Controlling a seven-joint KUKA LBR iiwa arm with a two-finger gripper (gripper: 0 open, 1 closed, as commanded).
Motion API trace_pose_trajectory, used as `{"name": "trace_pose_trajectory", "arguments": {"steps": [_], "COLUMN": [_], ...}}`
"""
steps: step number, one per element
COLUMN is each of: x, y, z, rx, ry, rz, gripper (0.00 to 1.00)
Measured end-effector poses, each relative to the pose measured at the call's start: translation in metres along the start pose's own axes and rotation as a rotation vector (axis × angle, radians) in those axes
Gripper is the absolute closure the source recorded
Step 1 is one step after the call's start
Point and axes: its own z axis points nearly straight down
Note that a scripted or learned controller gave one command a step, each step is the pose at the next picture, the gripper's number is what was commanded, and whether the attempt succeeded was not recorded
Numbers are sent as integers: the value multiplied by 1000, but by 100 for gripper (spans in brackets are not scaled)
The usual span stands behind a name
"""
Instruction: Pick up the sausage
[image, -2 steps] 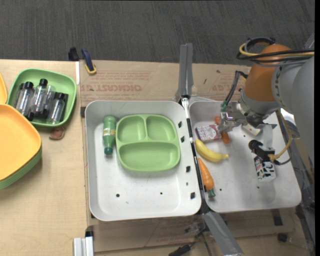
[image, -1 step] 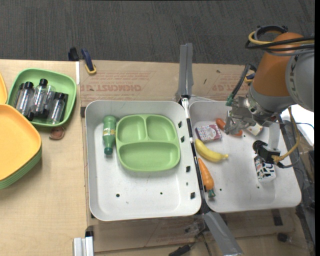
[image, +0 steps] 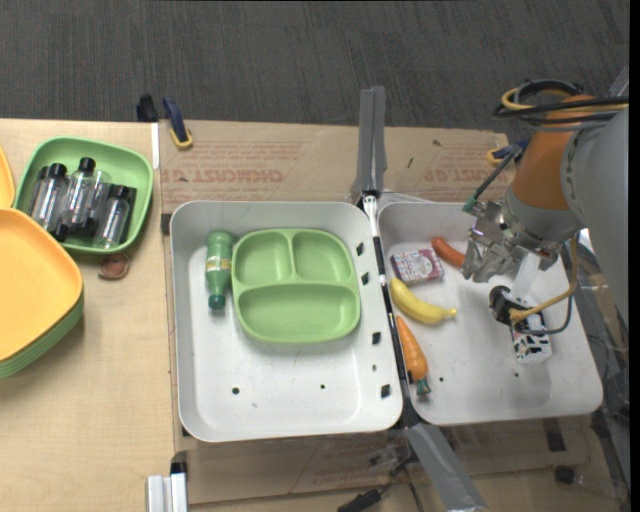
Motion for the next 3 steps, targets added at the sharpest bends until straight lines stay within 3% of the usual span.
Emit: {"name": "trace_pose_trajectory", "arguments": {"steps": [1,2,3], "x": [-40,-75,-93], "y": [47,31,-5], "z": [28,28,29], "rx": [-1,-1,2], "ry": [0,1,2], "rz": [195,-98,218], "gripper": [100,100,100]}}
